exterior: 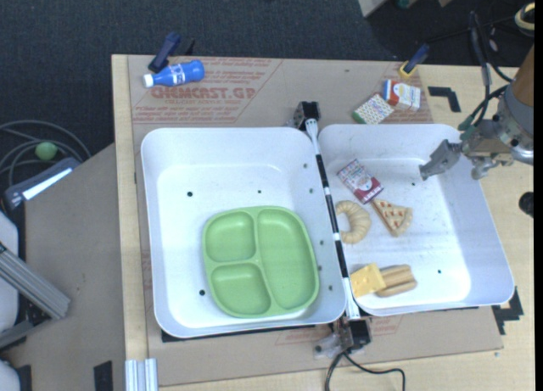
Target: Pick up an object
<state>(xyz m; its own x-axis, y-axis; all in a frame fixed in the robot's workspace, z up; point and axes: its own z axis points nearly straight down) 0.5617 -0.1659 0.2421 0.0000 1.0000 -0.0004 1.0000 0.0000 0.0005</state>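
Observation:
The right bin [475, 245] holds a red and white small carton [359, 180], a tan croissant [354, 220], a pizza slice [393, 215] and a yellow block with tan sticks [383, 280] near the front. My gripper [460, 163] hovers over the bin's back right part, to the right of the carton and apart from every item. Its two dark fingers are spread, and nothing is between them.
A green divided plate [259, 259] lies in the left bin [170, 211]. On the bench behind the bins lie a blue bottle [174, 73], small colourful boxes [386, 103] and a blue clip [414, 58]. Cables hang at the far right.

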